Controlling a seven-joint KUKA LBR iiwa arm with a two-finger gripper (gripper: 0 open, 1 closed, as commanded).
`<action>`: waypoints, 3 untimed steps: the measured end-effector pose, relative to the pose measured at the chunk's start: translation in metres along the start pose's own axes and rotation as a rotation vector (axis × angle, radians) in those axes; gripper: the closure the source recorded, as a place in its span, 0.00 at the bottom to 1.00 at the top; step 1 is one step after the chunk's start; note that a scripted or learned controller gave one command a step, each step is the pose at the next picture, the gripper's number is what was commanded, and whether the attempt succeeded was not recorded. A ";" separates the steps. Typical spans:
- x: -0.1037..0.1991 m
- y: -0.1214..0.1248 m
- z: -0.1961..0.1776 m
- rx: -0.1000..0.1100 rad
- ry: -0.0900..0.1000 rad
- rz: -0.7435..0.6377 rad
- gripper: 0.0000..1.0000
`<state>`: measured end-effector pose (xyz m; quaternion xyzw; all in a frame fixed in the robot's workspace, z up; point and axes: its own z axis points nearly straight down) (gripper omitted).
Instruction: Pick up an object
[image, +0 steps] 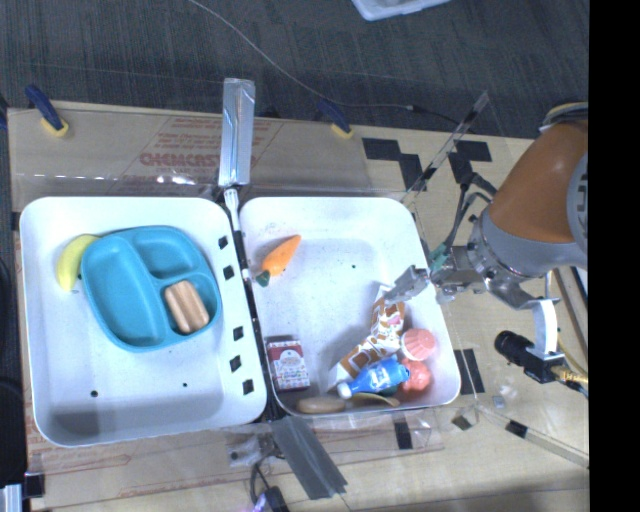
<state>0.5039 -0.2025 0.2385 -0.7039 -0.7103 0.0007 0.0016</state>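
Single fixed cam, mounted above the bench, looking down at a slant, far enough back to take in both white bins: left bin (40, 330) at frame left, right bin (330, 215) at centre. Dark floor fills the top of frame, bench edge runs along the bottom. Arm (535, 200) enters from frame right.

Setting: dark grey carpeted floor (130, 45) behind a tan bench top (560, 470) marked with black tape squares (385, 150), lit evenly from above.
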 end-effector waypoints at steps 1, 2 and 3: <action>0.000 0.001 -0.010 0.001 0.000 -0.005 1.00; -0.007 -0.027 -0.013 0.000 0.000 -0.109 1.00; -0.007 -0.027 -0.013 0.000 0.000 -0.109 0.00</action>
